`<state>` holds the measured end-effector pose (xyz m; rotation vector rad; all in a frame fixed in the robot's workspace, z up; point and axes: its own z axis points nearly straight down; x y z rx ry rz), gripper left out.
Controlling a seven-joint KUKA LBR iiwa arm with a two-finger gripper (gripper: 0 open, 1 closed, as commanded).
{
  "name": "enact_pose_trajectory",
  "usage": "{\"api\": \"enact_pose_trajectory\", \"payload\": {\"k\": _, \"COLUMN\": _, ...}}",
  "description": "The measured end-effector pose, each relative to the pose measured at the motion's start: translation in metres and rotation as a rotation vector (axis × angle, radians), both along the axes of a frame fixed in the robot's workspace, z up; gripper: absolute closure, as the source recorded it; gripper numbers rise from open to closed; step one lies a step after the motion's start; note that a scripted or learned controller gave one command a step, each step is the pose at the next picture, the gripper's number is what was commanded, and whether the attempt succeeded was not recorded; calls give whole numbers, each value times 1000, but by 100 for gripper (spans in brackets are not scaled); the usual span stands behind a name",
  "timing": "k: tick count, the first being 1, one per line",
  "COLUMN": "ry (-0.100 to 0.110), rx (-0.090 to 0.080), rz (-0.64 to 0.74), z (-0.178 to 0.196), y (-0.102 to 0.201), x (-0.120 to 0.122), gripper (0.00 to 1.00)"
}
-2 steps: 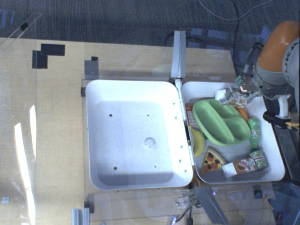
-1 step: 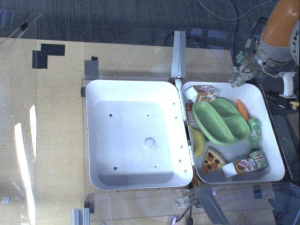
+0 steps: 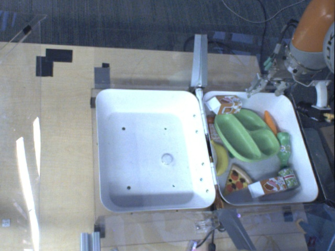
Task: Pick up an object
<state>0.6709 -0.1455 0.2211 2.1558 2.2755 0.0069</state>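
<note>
Right bin (image 3: 306, 156) crowded — green dish (image 3: 246, 135), carrot (image 3: 270, 122), banana (image 3: 222, 159) — hand (image 3: 266, 86) open above.

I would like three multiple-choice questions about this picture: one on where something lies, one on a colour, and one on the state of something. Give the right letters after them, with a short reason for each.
1. Where does the banana lie?
A. In the left bin
B. In the right bin, near the divider between the bins
C. On the bench outside the bins

2. What colour is the divided dish?
A. Green
B. Red
C. White

3. How does the gripper stand to the right bin?
A. Down among the things at the near edge
B. Over the middle of the left bin
C. Up at the far rim

Answers:
1 B, the banana lies along that bin's left wall.
2 A, the dish is bright green.
3 C, the gripper is at the far rim, beyond the carrot.
</note>
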Motion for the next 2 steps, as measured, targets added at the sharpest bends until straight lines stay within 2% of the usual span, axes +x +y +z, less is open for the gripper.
{"api": "enact_pose_trajectory", "payload": {"k": 1, "ry": 0, "rx": 1, "rz": -18, "z": -85, "y": 33, "x": 0, "gripper": 0}}
{"api": "enact_pose_trajectory", "payload": {"k": 2, "ry": -6, "rx": 1, "rz": -16, "z": -122, "y": 3, "x": -6, "gripper": 0}}
